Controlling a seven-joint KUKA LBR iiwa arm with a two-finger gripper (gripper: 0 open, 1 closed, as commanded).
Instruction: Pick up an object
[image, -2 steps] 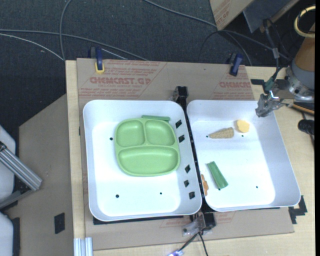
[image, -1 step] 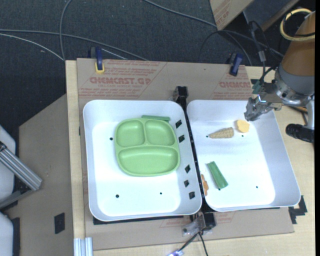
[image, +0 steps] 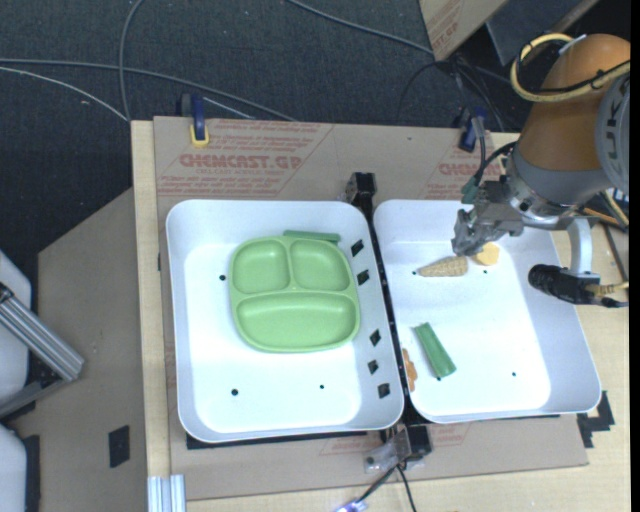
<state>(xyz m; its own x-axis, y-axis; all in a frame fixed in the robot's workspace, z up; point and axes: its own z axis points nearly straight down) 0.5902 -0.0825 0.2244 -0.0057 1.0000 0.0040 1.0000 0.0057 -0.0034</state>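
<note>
A: Gripper (image: 470, 240) position to be logged.

B: It is seen low over the back part of the right bin (image: 560, 390), hung from the grey arm with its orange band (image: 570, 110). The finger spread cannot be told; the tips are lost in a dark blur, so nothing is entered for opening or hold.

A: Contact noted?

B: A tan cone-shaped object (image: 443, 267) is found lying just below the gripper, perhaps touched by it, though this is not resolved. A small yellow piece (image: 487, 255) is seen just beside the gripper on its right.

A: Other contents?

B: A green bar (image: 435, 350) is recorded lying at a slant nearer the front of the same bin, well apart from the gripper. In the left bin (image: 200, 390) a green divided plate (image: 295, 295) is seen, with a dark green strip (image: 310, 237) at its back edge.
</note>
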